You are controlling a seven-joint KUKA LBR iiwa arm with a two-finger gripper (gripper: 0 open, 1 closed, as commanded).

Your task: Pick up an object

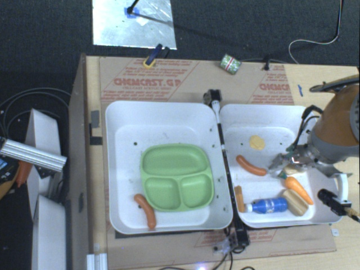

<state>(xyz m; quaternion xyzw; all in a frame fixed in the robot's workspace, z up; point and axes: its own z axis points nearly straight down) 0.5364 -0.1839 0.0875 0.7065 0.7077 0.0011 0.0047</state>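
Note:
My gripper (pixel 284 163) hangs low over the middle of the right bin (pixel 264 118), at the end of the grey and orange arm (pixel 336 129). Just to its left lies an orange sausage (pixel 251 166). An orange carrot (pixel 298 189) lies just below and to the right of the gripper, with a tan bread roll (pixel 296 202) under it. A blue bottle (pixel 269 206) lies on its side along the bin's front wall. Further back sits a yellow round piece (pixel 257 143). Nothing shows as held.
The left bin (pixel 126 128) holds a green divided plate (pixel 177 176) and a second sausage (pixel 146 211) at its front left. A thin brown stick (pixel 239 198) lies by the right bin's left wall. A small green can (pixel 230 64) and cables lie behind the bins.

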